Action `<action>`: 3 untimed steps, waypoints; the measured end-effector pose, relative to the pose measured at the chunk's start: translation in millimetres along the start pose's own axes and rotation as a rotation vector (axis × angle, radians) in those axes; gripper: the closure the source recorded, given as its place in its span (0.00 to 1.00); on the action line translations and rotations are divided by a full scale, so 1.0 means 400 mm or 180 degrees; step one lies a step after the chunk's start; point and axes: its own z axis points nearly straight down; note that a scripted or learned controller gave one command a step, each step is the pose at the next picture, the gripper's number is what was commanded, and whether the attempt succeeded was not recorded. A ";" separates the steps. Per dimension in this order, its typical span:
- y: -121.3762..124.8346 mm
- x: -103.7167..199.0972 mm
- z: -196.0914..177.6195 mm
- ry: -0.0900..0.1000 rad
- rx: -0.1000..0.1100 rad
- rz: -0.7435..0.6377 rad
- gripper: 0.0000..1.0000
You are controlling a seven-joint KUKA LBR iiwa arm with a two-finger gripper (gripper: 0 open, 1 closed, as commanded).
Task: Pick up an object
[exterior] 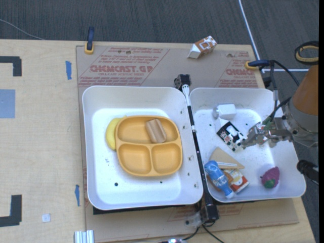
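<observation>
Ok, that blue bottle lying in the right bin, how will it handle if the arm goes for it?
The bottle lies on its side, so a push would probably roll it. It looks like smooth plastic, likely light and a bit slippery. It lies against the orange packet and the tan wedge, so they may shift with it.

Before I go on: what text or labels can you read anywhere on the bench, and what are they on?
"CHEMCAST GP": red print on the brown sheet under the bins; smaller lines below it are too blurred to read.
Red print at the sheet's right end: unreadable.
Blue bottle, black-and-white card, small carton: markings too small.
</observation>
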 end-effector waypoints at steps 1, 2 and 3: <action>0.045 -0.013 0.228 -0.0005 -0.0010 0.0003 0.00; -0.044 0.072 0.257 -0.0035 -0.0069 0.0005 0.00; -0.040 0.063 0.228 -0.0062 -0.0094 0.0019 1.00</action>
